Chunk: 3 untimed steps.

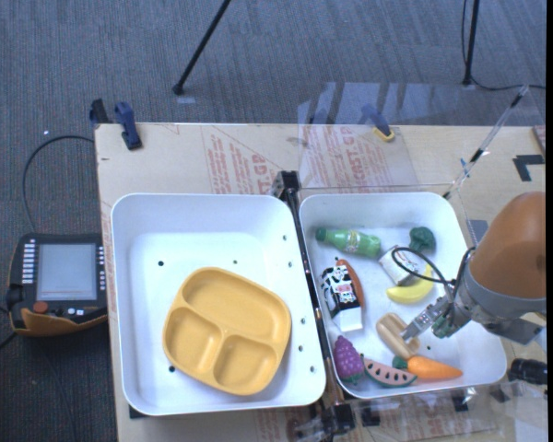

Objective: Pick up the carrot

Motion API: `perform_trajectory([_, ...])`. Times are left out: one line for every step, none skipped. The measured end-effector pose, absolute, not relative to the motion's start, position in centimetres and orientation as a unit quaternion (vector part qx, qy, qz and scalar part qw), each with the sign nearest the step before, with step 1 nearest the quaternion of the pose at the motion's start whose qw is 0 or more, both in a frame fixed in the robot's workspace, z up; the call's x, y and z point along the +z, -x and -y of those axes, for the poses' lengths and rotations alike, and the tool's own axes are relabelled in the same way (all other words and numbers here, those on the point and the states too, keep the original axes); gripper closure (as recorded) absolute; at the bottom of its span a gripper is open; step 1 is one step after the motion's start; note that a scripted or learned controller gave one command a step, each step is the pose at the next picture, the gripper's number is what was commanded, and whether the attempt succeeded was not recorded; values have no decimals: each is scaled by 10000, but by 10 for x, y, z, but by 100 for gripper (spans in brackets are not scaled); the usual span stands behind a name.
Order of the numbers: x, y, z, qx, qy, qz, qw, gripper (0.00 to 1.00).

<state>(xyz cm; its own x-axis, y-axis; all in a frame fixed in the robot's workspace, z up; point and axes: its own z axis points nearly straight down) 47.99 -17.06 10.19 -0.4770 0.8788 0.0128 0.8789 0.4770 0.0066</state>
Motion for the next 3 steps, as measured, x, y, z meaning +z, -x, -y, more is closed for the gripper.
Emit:
perform_trajectory([153, -476, 117, 1, 6312, 7756, 27, 100])
perform_trajectory([161, -480, 88, 8, 6933, 7206, 29, 100])
perform_trajectory([168, -480, 89, 23, 6935, 7205, 58, 100])
